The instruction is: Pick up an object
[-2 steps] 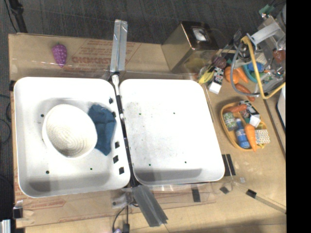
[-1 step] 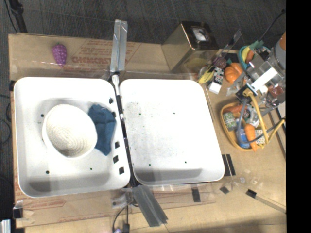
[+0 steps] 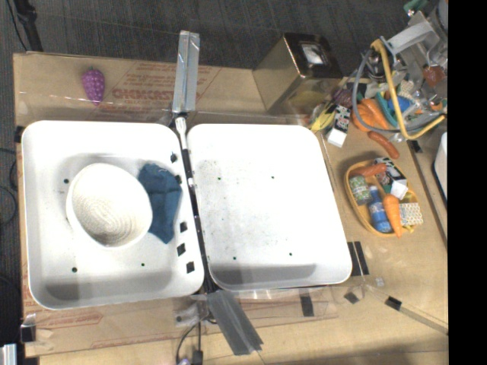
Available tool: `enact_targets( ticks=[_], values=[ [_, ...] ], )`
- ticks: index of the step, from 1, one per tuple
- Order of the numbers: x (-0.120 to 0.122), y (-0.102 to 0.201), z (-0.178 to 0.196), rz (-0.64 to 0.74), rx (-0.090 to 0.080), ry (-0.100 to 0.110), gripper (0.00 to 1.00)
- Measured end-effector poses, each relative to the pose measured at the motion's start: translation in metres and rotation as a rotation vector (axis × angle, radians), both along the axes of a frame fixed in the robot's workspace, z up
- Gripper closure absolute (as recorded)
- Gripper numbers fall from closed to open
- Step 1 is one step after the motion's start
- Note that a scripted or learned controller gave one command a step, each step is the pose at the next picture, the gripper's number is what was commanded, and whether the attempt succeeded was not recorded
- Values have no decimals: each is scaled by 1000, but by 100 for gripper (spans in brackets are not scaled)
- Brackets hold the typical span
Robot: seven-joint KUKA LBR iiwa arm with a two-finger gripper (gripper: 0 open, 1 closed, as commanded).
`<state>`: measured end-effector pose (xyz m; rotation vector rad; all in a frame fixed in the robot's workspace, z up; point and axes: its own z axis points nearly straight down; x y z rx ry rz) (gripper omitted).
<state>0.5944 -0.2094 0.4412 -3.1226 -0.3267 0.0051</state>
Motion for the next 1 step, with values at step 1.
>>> enact_targets(
  ticks=[1],
  values=[
    [52,2,-1,17,1,1,0]
  ],
)
